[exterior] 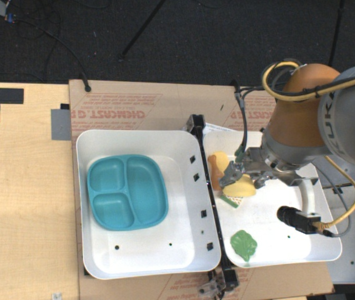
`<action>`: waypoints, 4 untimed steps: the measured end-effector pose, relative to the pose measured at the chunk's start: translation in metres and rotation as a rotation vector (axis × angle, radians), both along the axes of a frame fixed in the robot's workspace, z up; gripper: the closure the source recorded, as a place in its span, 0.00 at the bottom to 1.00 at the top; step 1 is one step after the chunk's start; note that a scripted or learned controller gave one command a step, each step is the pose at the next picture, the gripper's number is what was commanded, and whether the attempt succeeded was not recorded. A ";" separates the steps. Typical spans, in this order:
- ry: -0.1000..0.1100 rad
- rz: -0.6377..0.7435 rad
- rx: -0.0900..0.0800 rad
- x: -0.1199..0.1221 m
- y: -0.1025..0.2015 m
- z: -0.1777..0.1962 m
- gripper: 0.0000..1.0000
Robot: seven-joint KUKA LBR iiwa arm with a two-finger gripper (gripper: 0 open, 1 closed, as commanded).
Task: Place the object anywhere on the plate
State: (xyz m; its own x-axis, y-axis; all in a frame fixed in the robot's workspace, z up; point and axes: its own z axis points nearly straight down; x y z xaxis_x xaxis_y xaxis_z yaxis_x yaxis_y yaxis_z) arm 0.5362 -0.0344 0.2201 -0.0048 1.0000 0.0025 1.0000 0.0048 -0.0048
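Plate point(127, 191), teal, three compartments, lies flat in the left bin point(102, 255), nothing on it. Moving right across the divider, the right bin point(327, 249) holds a cluster near its left wall: an orange object point(217, 165) touching or just beside a pale yellow object point(242, 188), with a small flat green-edged piece point(230, 201) under the yellow one's lower edge. Nearer the front of the same bin, a separate green object point(244, 245) lies apart from the rest. Gripper point(237, 175) is down over the cluster, right at the orange/yellow pair; whether it is spread or closed, and whether anything sits in its grasp, cannot be told from this angle. Arm point(302, 117) fills the upper right of that bin. Judgement: the yellow item is the likely target, still in the right bin, well apart from the plate. It looks like moulded toy food, so probably light, fairly stiff, smooth and somewhat slippery. Best hold seems across its narrow width near the middle, clear of the orange neighbour, since a corner pinch could let it squirt out.
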 end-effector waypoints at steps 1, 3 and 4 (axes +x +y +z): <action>-0.002 0.001 0.000 0.012 0.055 0.011 1.00; -0.002 0.000 -0.001 0.030 0.144 0.014 1.00; -0.002 0.001 -0.001 0.040 0.197 0.014 1.00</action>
